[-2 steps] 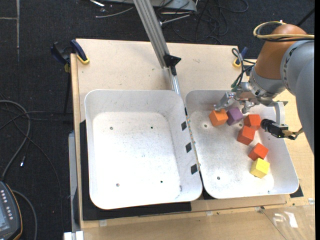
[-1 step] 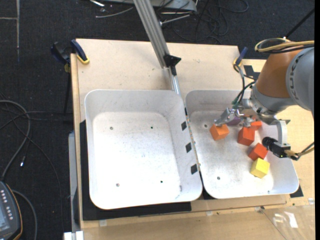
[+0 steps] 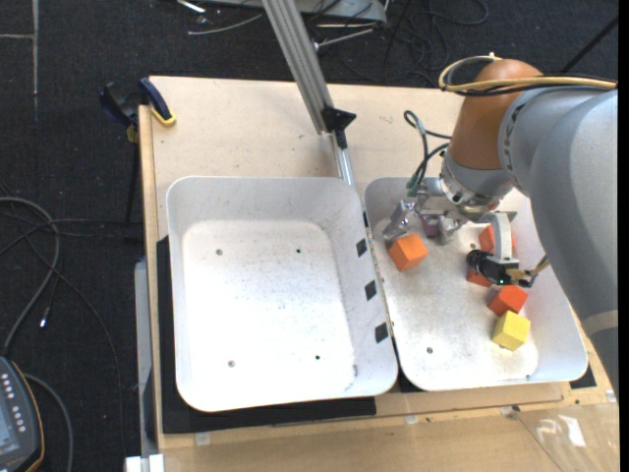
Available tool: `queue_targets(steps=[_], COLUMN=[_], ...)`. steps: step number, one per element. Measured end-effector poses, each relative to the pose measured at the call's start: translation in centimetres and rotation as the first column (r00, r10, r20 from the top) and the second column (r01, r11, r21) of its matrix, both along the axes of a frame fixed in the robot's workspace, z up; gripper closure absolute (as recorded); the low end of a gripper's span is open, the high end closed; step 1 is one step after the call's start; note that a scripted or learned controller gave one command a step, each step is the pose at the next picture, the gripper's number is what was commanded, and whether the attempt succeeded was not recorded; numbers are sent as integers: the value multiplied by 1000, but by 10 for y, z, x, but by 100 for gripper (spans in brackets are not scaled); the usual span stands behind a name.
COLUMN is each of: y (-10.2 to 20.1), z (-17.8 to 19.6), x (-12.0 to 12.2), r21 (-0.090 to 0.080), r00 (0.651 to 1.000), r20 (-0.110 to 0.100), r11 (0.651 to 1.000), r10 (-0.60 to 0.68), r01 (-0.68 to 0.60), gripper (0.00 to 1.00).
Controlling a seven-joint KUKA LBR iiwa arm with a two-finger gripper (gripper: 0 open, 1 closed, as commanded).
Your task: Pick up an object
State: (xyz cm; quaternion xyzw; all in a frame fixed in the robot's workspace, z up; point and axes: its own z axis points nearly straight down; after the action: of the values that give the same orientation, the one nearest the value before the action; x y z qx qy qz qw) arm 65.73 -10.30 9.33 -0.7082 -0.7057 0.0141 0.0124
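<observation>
My gripper (image 3: pixel 417 224) hangs low over the upper left part of the right bin (image 3: pixel 462 357). An orange cube (image 3: pixel 408 252) lies right at the gripper's lower edge, touching or almost touching it; I cannot tell whether it is gripped. Further right in the same bin are an orange-red block (image 3: pixel 507 299) and a yellow block (image 3: pixel 511 331), both lying apart from the gripper. A small red piece (image 3: pixel 478 276) and another orange piece (image 3: pixel 487 236) are partly hidden behind the wrist.
The left bin (image 3: pixel 197 214) stands beside the right one, their rims meeting at a ridge with black markers (image 3: pixel 371 288). A slanted metal rail (image 3: pixel 300 52) runs down to the bins' top edge. A clamp (image 3: pixel 138 101) sits at the bench's far left corner.
</observation>
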Motion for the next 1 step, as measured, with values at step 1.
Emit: queue_targets(steps=[1], y=[2], z=[2], x=[-29], r21=[2], r00=[999], r20=[35], r11=[1000], r10=[2], r01=[-2], gripper=[0])
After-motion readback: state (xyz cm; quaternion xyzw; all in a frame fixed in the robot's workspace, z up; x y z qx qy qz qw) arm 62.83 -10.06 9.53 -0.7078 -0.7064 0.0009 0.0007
